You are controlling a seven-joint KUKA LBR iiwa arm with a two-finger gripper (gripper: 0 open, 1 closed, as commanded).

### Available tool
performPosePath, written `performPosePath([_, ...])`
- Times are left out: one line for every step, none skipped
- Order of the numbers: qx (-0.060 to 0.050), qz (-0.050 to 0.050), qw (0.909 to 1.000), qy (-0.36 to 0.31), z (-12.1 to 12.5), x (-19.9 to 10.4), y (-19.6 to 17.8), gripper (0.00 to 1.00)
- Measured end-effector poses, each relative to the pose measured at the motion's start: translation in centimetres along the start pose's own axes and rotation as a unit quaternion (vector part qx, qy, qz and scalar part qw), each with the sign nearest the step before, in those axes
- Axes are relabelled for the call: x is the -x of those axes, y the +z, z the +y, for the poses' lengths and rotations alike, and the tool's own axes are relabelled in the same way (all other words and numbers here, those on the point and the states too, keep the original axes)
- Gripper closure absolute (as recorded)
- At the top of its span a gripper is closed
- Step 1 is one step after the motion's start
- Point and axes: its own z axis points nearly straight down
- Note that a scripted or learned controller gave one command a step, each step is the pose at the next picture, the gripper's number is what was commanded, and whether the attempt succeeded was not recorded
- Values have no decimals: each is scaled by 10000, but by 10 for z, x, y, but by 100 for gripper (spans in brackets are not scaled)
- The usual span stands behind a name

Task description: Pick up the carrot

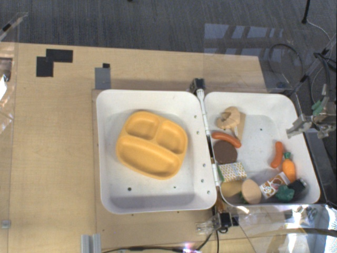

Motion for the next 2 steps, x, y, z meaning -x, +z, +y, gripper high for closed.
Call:
performPosePath([-16,9,9832,-1823,-28,12,96,0])
performPosePath([31,13,9977,-676,5,10,191,0])
